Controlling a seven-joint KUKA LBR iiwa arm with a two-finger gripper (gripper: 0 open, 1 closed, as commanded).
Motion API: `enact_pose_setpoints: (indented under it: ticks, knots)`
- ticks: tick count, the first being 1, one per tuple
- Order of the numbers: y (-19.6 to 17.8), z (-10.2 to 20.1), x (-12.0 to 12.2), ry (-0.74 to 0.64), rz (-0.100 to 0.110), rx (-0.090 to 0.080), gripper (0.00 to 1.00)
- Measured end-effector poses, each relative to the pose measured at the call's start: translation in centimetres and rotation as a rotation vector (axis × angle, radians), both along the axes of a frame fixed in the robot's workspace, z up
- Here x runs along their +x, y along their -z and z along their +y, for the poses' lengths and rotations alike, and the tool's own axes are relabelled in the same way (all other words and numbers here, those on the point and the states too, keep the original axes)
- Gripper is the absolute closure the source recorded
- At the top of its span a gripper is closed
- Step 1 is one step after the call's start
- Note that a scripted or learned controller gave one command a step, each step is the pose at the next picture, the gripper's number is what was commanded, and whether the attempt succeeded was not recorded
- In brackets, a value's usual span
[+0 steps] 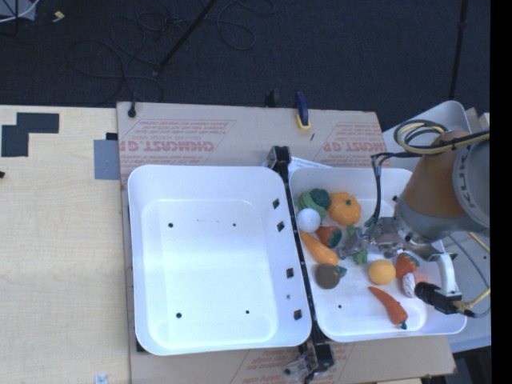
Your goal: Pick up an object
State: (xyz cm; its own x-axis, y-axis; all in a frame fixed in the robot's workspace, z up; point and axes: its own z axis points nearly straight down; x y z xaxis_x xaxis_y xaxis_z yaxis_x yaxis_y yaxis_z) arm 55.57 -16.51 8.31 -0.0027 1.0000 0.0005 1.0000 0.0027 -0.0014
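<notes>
One arm (pixel 448 190) bent low — over right bin (pixel 384 326).

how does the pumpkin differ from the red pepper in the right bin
The pumpkin is round and orange; the red pepper is long, thin and pointed. The pumpkin sits near the bin's far side among other toys; the pepper lies apart near the front rim. Both lie in the right bin.
</notes>
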Motion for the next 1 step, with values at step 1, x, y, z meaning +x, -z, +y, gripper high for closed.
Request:
enact_pose_setpoints:
  ticks: [1]
  knots:
    - [-0.60,3.84,8.40,-0.004,0.005,-0.012,0.00]
